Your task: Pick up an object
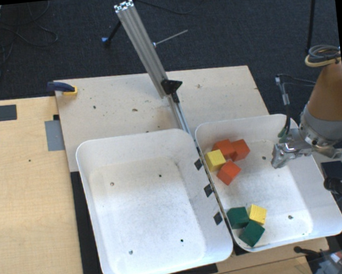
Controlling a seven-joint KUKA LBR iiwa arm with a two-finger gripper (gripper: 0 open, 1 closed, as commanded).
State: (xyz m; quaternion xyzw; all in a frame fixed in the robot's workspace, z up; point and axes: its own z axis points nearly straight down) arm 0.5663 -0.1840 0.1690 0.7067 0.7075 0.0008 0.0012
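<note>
A dark carpeted floor with loose cables runs along the top of the camera view, and below it sits a pale wooden tabletop, speckled and scuffed, carrying two shallow white bins side by side. A slanted aluminium beam rises from the tabletop just behind the seam between the bins. A small blue and yellow clamp rests at the tabletop's far left corner.

The left bin shows its bare speckled floor. The right bin holds all the blocks, in two clusters close to the wall it shares with the left bin. In the far cluster, a yellow block touches a larger orange block beside it, and a second orange block lies just nearer the camera, touching or almost touching the yellow one. In the near cluster, a green block sits against a small yellow block, with another green block just below them, by the bin's front rim.

The arm enters from the right, its orange band at the frame edge. The gripper hangs over the far right part of the right bin, well apart from both clusters, with nothing seen between its fingers. Whether they are apart or together I cannot tell.
</note>
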